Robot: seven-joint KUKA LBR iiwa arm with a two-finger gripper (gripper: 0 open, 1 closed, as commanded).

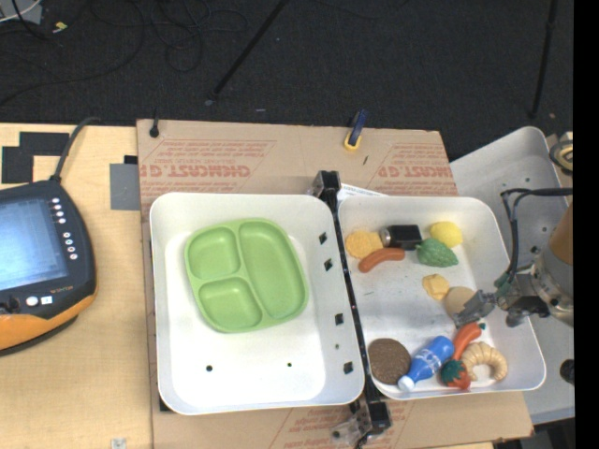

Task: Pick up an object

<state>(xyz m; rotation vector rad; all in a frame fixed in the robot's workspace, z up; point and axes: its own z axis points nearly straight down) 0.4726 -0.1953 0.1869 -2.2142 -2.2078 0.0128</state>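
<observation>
bench under two white bins side by side on cardboard. left bin (178,363) with a green divided plate (247,274) lying flat, nothing on it. right bin (496,218) full of toy food: yellow lemon (446,233) at the far side, green leafy piece (437,253) just beside it, small black block (403,236) next to an orange round piece (363,244), red sausage (381,259) below those, yellow chunk (435,285) and tan round piece (459,299) near the middle, brown cookie (388,356) at the near edge, blue bottle (426,361) tilted beside it, croissant (484,361) in the near right corner. gripper (480,303) reaching in from the right, low over the bin, tip close to the tan round piece and a small orange carrot (467,336); nothing seen held, opening impossible to tell. tablet (37,260) with lit screen at the far left.
</observation>
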